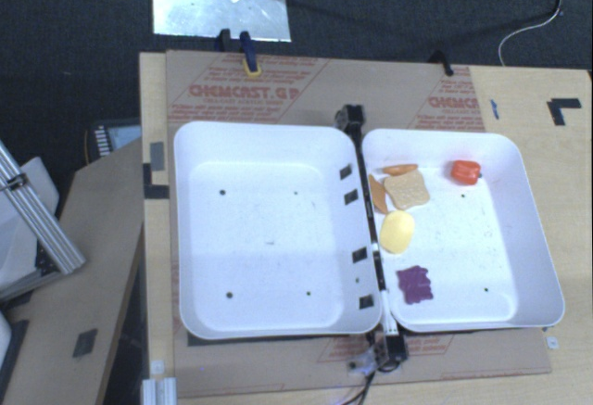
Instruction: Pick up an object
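Nothing is picked yet, as far as one can judge; all the candidate objs lie loose in the right bin, none lifted, none tilted off the floor; the whole grasp is left to do: approach, descend, close, lift.

Where the pickables are: red-orange piece sits alone toward the far right part of the bin, well apart from the rest, prob. the easiest target; tan slice lies flat near the divider, touching or overlapping a small orange piece at its far edge and an orange wedge on its left; yellow round obj sits just below the slice, close to the bin's left wall; purple cluster lies nearer the front, apart from the yellow one.

Left bin has only small dark dots on its floor.

Jaws: can't tell their state from this view; no statement possible on released vs clenched.
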`<control>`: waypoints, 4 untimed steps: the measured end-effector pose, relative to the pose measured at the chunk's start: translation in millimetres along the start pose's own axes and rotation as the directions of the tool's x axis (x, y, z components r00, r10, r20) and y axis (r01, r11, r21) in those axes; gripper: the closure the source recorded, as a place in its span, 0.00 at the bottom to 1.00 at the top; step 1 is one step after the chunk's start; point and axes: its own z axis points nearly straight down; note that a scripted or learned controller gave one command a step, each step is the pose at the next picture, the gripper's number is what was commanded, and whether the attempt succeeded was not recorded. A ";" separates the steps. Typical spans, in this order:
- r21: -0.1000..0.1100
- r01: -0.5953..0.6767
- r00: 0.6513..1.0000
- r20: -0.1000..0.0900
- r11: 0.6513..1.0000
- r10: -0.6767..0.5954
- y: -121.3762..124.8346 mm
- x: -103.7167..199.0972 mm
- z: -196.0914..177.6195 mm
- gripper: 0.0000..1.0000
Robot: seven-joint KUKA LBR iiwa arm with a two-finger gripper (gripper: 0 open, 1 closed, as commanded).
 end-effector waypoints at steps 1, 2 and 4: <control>0.001 0.001 1.000 0.000 1.000 -0.001 0.0 0.0 0.4 0.00; -0.003 0.004 1.000 0.002 1.000 -0.004 0.6 0.2 -11.3 1.00; -0.007 0.009 1.000 0.003 1.000 -0.009 1.1 0.5 -22.7 1.00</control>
